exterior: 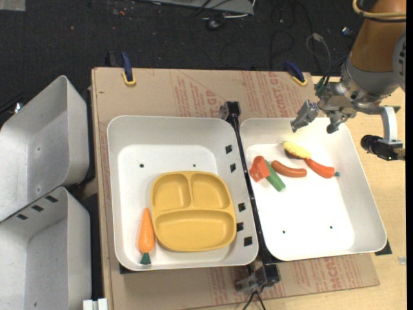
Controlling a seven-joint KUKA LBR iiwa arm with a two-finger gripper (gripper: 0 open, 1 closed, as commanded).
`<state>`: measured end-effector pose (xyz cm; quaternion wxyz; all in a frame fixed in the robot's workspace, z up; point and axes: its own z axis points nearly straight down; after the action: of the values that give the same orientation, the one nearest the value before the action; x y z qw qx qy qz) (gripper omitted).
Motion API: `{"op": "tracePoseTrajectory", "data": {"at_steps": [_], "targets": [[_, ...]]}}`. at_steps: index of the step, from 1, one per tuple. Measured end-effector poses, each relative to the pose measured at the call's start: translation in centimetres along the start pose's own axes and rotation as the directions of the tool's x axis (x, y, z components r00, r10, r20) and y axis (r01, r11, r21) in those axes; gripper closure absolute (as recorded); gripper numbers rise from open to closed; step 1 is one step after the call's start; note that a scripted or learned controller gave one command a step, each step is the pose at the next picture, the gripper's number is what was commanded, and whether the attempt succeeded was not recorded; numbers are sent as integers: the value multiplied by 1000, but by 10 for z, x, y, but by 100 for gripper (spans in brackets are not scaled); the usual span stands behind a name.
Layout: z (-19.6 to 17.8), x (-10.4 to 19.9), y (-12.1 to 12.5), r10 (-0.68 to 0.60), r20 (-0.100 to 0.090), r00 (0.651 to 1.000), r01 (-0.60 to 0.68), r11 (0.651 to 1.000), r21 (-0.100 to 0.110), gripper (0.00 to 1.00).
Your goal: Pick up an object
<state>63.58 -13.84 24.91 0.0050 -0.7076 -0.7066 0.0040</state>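
Observation:
My gripper point(319, 121) hangs open above the far edge of the right bin point(335, 237), its two fingers spread with nothing between them. Just below it in that bin lie a yellow banana-like piece point(297, 150), a brown sausage point(289, 169), an orange-red chili point(321, 168), and a red and green pepper piece point(264, 172). The left bin point(122, 173) holds a yellow divided plate point(192, 210) and an orange carrot point(146, 232) beside it.
A black divider point(242, 173) runs between the two bins. Spare white bins point(39, 147) are stacked at the far left. Blue clamps point(129, 76) hold the board's far edge. Cables lie on the dark floor behind.

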Motion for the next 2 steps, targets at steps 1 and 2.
{"op": "tracePoseTrajectory", "data": {"at_steps": [1,2], "targets": [[-8,0,2,-2,2,1000,2,1000,-13,0],[43,8,-4,-1,1,1000,1,1000,-9,0]]}}
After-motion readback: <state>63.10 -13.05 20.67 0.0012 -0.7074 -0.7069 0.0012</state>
